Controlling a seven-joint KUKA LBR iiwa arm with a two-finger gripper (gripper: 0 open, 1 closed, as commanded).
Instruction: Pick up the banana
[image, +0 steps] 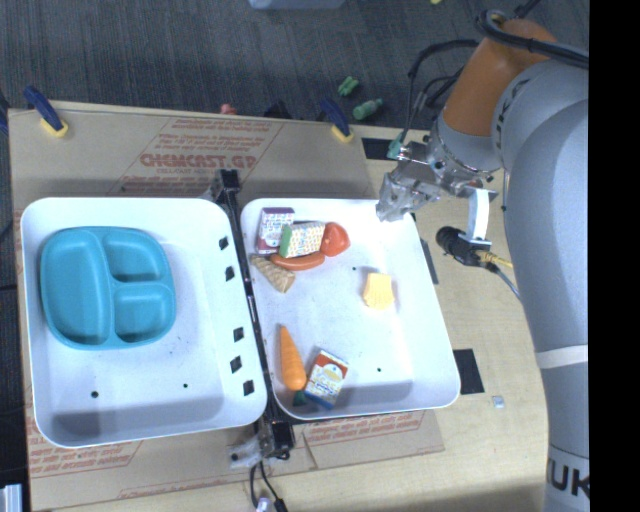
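Your gripper (392, 208) is hovering over the right bin's (440, 350) far corner; you cannot tell whether it is clenched. The stubby yellow banana (378, 291) is lying near it, towards the bin's middle, its long axis unclear.

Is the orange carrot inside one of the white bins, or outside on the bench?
Inside. The carrot lies flat on the floor of the right bin, near its left wall, beside a small carton.

free: bare floor in middle and right of the right bin (425, 330) | blocked: cluster of toy food and small boxes (295, 245) upper left; carrot (290, 358) and carton (326, 378) lower left; yellow block (378, 291) centre-right
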